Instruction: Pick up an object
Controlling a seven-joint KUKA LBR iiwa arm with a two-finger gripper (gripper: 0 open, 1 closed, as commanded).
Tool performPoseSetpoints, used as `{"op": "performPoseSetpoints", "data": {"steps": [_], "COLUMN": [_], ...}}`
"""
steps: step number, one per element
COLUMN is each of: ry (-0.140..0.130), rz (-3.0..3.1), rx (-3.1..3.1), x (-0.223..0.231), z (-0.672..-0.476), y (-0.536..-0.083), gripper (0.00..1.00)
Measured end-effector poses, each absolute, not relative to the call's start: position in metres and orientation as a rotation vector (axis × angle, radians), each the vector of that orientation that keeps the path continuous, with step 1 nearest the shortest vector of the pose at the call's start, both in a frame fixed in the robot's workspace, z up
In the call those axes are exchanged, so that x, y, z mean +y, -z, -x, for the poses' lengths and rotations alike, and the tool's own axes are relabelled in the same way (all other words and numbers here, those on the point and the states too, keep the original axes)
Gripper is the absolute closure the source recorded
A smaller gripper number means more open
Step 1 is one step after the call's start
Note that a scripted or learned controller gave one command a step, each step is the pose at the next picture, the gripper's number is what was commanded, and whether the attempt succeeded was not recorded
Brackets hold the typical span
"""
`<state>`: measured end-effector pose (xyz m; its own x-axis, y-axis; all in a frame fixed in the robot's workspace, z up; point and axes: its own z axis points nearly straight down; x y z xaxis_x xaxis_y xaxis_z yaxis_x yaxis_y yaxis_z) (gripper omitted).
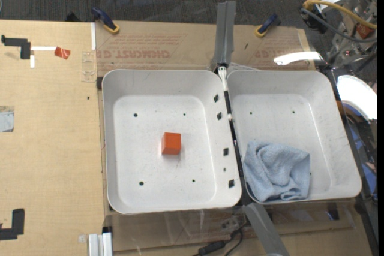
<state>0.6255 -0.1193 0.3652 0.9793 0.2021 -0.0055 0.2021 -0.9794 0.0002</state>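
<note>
So on the left, the left bin [120, 147] has a small orange block [171, 144] sitting near the middle of its floor. Next door, the right bin [327, 129] has a crumpled grey-blue cloth [277, 172] bunched in its near left corner. Can't tell what the gripper's doing.
</note>
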Motion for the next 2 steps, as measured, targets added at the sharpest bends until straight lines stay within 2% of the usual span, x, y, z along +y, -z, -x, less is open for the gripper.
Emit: {"op": "performPoseSetpoints", "data": {"steps": [1,2], "ry": [0.012,0.012], "rz": [-3.126,-3.121], "rx": [0.314,0.350], "x": [-0.107,-0.120], "z": [-0.561,-0.486], "y": [-0.394,-0.303], "gripper": [1.00,1.00]}}
